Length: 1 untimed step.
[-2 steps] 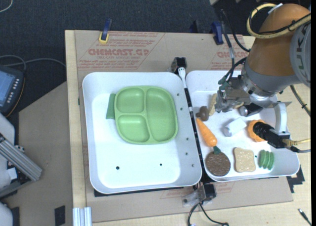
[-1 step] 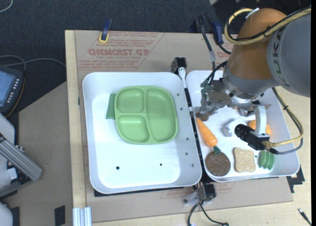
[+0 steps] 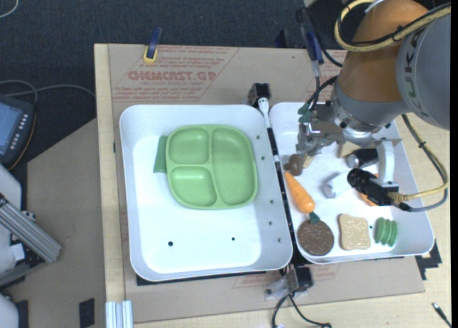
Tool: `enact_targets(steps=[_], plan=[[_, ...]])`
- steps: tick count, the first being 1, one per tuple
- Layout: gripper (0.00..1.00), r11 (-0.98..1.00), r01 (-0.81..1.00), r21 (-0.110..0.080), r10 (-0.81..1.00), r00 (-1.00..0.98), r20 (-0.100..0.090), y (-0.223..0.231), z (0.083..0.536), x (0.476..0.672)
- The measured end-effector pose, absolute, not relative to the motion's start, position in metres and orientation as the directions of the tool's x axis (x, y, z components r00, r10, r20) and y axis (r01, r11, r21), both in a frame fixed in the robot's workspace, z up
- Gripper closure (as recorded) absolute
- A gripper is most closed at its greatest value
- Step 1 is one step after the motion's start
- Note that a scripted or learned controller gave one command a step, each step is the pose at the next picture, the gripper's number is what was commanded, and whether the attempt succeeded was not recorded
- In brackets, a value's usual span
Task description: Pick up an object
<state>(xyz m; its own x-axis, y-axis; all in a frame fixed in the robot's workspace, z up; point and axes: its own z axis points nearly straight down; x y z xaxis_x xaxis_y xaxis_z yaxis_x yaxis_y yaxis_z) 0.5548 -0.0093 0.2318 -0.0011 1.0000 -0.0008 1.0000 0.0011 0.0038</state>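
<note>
Carrot (image 3: pixel 300 192) lay in the right bin (image 3: pixel 415 237), by its left wall, above a brown round cookie (image 3: pixel 315 237). Just over the carrot's top hung the pincer (image 3: pixel 306 153); I could not tell whether it was clenched.

1. Left bin (image 3: pixel 143 176): holds a green divided plate (image 3: pixel 211 165).
2. Right bin (image 3: pixel 415 237): holds a carrot (image 3: pixel 299 192), brown round piece (image 3: pixel 315 237), bread slice (image 3: pixel 353 232), green pod (image 3: pixel 386 231).
3. Hand (image 3: pixel 309 149): positioned above the right bin's far-left area.
</note>
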Motion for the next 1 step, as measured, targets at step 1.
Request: enact_targets(steps=[1], plan=[[1.00,0.001,1.000,-0.004,1.000,-0.001,0.000,0.0009,0.2159,0.5550]])
